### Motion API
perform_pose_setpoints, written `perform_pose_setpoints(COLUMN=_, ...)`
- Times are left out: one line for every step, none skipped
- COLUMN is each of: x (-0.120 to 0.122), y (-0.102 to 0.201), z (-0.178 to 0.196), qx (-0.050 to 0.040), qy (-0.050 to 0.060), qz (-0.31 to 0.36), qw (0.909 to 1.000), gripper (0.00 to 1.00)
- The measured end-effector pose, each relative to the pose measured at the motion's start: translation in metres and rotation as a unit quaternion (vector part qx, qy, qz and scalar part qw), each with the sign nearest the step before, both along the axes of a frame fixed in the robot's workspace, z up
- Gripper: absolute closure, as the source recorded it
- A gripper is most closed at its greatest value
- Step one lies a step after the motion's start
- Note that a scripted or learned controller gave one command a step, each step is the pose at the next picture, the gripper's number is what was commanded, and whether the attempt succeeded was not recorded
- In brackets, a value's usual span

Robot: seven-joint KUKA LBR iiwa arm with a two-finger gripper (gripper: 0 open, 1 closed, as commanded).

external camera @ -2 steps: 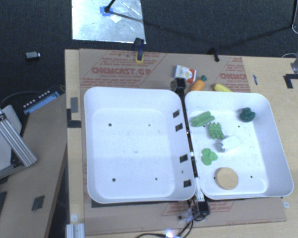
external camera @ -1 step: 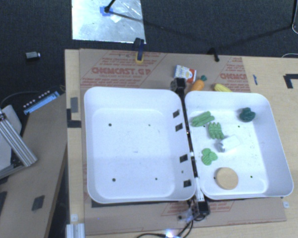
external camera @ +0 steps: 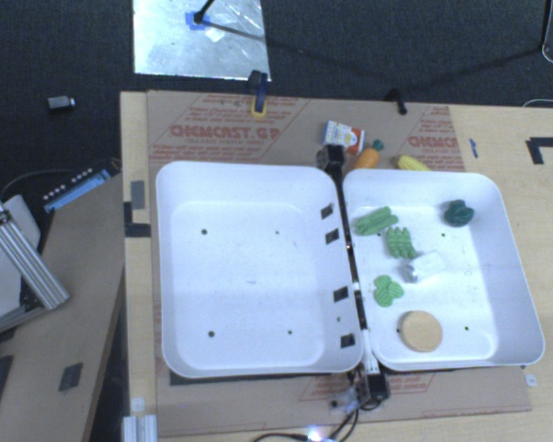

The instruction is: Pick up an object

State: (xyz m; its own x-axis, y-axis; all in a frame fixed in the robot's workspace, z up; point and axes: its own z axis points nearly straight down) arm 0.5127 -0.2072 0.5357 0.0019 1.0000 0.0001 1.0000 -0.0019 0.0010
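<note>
The things available for picking are all lying in the right bin (external camera: 521, 274), well apart from the left bin (external camera: 180, 184): a light green ridged piece (external camera: 374, 219) and a second green ridged piece (external camera: 400, 242) are sitting just beside each other near the inner wall, a pale clear piece (external camera: 425, 265) is resting just below them, a green leafy piece (external camera: 387, 290) is lying lower down, a tan disc (external camera: 421, 331) is sitting near the front wall, and a dark green lump (external camera: 458, 213) is sitting alone toward the far corner. The likeliest trouble is coming from the crowding: a descent onto either ridged piece is probably going to nudge its neighbour or the clear piece, so the closing could be catching two things at once or squeezing one out sideways. The tan disc is lying flat and low, so a grasp there is at risk of sliding over its top and closing on nothing. The pieces near the inner wall are also sitting close to the black clips (external camera: 332, 236) along the join, which could be blocking a clean approach. An orange toy (external camera: 367, 157) and a yellow toy (external camera: 411, 164) are lying on the desk (external camera: 498, 127) behind the bin, outside the working area. As for the end effector, whether it is apart or together, and whether it is holding or touching anything, cannot be told at this moment.
</note>
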Motion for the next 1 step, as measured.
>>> perform_pose_setpoints(x=0.0368, y=0.001, z=-0.0003, qx=-0.0013, qy=-0.001, qz=0.003, qw=1.0, gripper=1.0)
